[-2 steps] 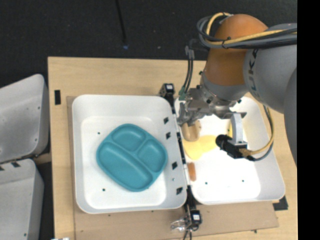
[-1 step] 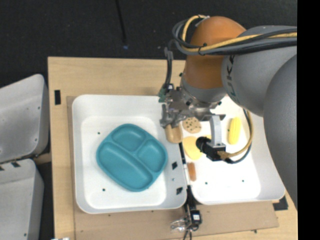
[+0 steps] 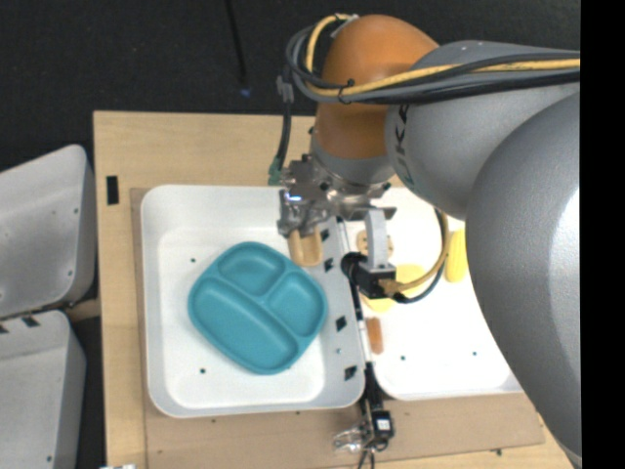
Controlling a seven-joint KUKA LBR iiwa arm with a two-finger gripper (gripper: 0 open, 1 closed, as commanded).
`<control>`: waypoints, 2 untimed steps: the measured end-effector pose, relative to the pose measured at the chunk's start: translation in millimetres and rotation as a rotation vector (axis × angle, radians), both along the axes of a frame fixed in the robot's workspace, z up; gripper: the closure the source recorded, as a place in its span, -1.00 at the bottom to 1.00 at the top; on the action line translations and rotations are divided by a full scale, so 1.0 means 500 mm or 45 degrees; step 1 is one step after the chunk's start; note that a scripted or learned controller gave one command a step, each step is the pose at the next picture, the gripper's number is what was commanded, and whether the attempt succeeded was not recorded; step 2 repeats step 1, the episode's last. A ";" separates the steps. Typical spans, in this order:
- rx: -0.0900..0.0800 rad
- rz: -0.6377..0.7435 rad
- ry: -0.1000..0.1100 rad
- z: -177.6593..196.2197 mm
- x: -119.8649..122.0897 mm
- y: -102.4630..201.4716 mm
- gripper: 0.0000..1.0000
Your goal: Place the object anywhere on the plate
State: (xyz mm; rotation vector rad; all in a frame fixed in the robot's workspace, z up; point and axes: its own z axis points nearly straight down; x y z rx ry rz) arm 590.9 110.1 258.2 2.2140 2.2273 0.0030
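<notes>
a tan block (image 3: 307, 249) is seen clamped in the end effector (image 3: 305, 234) at the teal plate (image 3: 257, 306) edge, where an early release could drop it off the rim.

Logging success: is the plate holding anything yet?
Empty. The teal plate shows bare compartments; a tan object sits at its upper right edge, under the gripper.
</notes>
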 end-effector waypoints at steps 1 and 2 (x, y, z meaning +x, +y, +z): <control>-0.002 -0.004 0.003 0.000 -0.002 -0.005 -1.00; -0.002 -0.004 0.003 0.000 -0.002 -0.005 -1.00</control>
